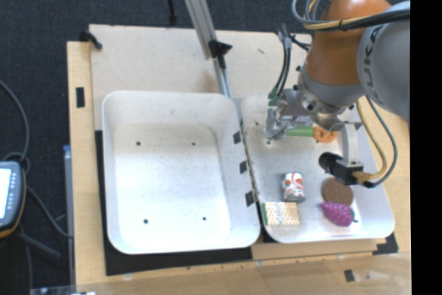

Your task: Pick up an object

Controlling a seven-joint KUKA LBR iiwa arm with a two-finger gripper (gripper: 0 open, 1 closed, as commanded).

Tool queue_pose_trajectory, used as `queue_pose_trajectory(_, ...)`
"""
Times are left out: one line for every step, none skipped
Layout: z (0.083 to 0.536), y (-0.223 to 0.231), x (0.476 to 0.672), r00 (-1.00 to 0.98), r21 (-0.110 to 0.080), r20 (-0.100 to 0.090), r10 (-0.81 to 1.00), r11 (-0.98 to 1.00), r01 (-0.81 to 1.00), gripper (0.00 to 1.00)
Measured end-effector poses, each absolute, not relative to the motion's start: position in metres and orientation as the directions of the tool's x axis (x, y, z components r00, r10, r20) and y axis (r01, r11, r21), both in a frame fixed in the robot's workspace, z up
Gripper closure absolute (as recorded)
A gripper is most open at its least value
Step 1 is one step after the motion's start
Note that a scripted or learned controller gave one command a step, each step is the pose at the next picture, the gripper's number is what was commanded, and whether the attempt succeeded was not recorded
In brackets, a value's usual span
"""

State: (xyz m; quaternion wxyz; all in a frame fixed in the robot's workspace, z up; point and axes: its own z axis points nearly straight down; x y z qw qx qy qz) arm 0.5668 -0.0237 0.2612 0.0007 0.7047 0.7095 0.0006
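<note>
The grey arm with the orange band (345, 45) was seen reaching in over the right shallow white bin (376, 221); the two-finger gripper (276, 128) was positioned low at the far left part of that bin, close to its wall next to the left shallow white bin (173, 169); whether the gripper was open or closed could not be told, as it was small and blurred against the white floor; nothing was seen held by it.

The candidate objects were all located in the right bin; a small orange piece with a green stem-like strip (319, 132) was seen just beside the gripper, partly under the wrist, and what it was could not be made out; a small red-and-white can (293, 186) was lying nearer the front, well apart from the gripper; a flat patterned green-and-tan packet (282, 214) was lying at the front left corner, just in front of the can; a round brown disc (337, 191) and a purple bunch of toy grapes (338, 213) were lying at the front right, touching or nearly so; a black cable fitting (342, 168) hung just behind the disc.

Progress was judged as early; no object was seen lifted; the grasp itself, its closing on an object and the lift were judged to be left.
</note>
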Motion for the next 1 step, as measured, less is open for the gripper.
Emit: queue_pose_trajectory(0.246, 0.0301, 0.564, -0.007, -0.001, 0.001, 1.0, 0.007, 1.0, 1.0)
